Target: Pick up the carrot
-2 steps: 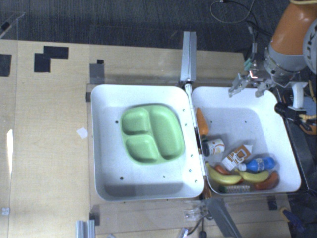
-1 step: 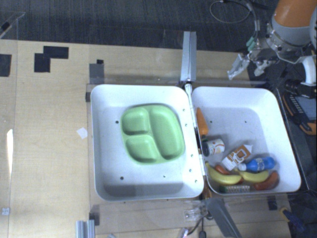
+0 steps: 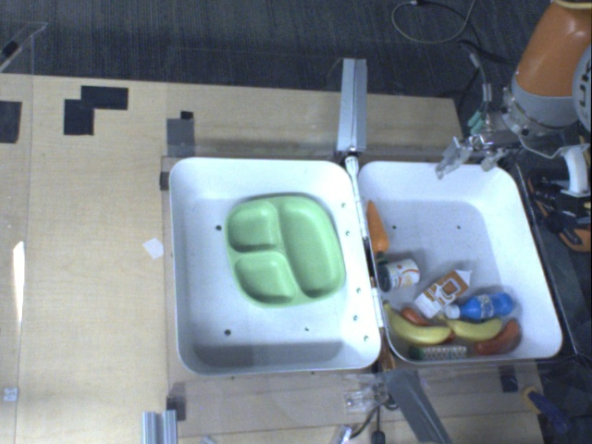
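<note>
Reaching has yet to start, judging by how things lie: the carrot [image 3: 376, 228] rests untouched in the right bin [image 3: 481, 192], against its left wall, just beyond a small can [image 3: 400, 273] and the bananas [image 3: 435, 329]. Next the arm must descend toward that wall. Farther off, the gripper [image 3: 467, 153] hovers over the right bin's back rim, wrist tilted, fingers apparently spread, holding nothing.
</note>
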`<action>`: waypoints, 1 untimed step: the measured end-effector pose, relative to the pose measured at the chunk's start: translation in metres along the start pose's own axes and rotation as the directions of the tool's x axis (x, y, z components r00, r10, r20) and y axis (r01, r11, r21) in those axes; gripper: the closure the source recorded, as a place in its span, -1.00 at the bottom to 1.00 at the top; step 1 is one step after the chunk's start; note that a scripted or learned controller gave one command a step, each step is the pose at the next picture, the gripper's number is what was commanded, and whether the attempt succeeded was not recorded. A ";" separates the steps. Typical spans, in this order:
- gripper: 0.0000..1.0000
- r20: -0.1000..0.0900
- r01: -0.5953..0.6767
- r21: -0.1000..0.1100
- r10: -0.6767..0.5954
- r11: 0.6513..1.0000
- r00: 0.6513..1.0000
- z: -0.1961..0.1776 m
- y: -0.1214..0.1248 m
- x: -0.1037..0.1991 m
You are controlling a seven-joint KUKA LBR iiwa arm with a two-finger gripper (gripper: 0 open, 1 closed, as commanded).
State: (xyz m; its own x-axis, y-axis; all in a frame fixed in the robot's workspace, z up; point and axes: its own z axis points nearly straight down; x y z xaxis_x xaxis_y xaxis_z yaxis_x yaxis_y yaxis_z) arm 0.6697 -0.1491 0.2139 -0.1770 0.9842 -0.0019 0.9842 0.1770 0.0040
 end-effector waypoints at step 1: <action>-1.00 0.000 0.000 0.000 0.000 1.000 1.000 0.000 0.000 0.000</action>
State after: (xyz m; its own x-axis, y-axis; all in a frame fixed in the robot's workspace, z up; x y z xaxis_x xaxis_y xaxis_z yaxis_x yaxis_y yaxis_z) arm 0.6698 -0.1490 0.2140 -0.1775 0.9841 -0.0023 0.9841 0.1775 0.0043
